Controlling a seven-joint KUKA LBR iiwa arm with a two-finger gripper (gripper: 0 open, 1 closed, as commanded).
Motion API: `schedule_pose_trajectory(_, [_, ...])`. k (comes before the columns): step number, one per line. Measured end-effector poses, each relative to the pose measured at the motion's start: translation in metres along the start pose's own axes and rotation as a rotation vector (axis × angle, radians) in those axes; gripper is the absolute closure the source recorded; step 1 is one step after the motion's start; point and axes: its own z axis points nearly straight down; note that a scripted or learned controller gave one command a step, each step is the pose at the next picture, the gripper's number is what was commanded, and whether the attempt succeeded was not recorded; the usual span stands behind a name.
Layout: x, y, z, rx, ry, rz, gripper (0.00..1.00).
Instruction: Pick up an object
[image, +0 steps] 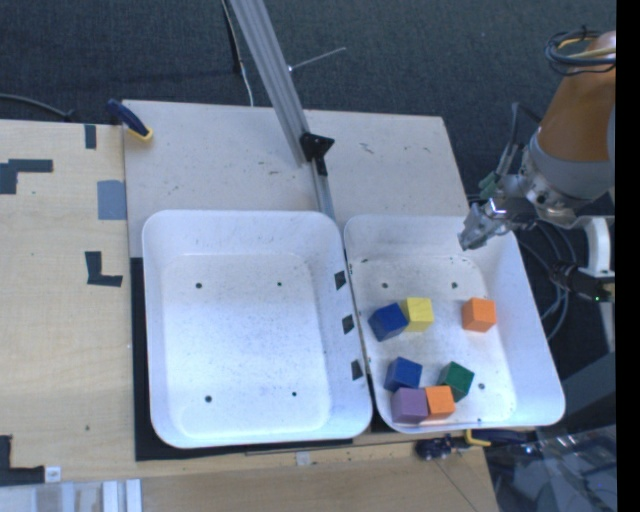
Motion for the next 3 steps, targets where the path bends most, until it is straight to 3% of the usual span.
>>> schedule_pose_trajectory(3, [0.156, 0.057, 0.007, 0.006, 0.002, -0.003, 1.0])
